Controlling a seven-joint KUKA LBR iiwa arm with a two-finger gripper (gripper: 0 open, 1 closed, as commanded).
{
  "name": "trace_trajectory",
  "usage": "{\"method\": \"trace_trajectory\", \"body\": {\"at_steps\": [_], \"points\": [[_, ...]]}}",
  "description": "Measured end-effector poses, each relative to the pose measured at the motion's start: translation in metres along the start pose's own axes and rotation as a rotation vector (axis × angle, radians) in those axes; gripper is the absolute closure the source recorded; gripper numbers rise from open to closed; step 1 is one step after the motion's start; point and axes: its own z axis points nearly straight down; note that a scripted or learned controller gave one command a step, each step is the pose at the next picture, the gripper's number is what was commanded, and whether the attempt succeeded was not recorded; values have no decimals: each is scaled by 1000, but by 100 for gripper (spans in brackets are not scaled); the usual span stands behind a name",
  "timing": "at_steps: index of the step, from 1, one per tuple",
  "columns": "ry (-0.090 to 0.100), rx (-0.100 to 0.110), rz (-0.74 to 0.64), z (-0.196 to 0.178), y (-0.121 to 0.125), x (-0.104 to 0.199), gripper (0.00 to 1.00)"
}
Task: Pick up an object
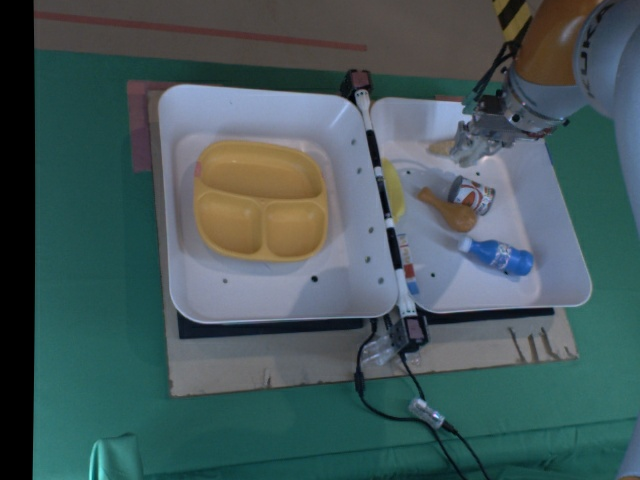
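The metal pincer (470,148) hangs low over the right bin (545,208), touching or just above a small tan object (441,147); its finger state cannot be told. Nearby lie a squat printed can (471,195), a glossy orange drumstick (447,210) and a blue bottle (498,257). The left bin (250,108) bears a smooth yellow three-compartment tray (262,200).

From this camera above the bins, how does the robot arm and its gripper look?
The arm is thick and rounded, light grey, with a glossy orange band above the wrist. Dark cables run beside the wrist. The gripper is a small, metallic grey assembly.
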Motion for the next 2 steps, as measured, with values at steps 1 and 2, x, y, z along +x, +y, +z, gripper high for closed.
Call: {"method": "trace_trajectory", "body": {"at_steps": [1,2], "points": [[6,22,-14,-49,72,-49,100],[5,23,-14,-49,72,-49,0]]}}
